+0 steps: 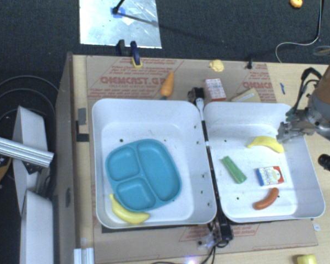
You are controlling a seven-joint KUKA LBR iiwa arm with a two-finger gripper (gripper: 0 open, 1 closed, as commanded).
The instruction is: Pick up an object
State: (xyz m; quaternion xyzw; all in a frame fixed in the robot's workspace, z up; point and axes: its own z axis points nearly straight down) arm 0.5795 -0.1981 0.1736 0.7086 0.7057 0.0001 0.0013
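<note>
End effector (286, 131) poised low at right white shallow bin's (305, 208) upper right rim, just beside small yellow plastic banana (267, 143), likely lined up to grab it as nearest object; finger spread unreadable, cannot tell; nothing visibly pinched

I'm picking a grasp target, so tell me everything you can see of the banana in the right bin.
The banana is yellow, smooth and looks like plastic, a short curved piece. It lies flat on the floor of the right bin, in the far half towards the right wall, ends pointing down the image. The pincer is just beside its right end; whether they touch is unclear. The green stick lies apart from it.
</note>
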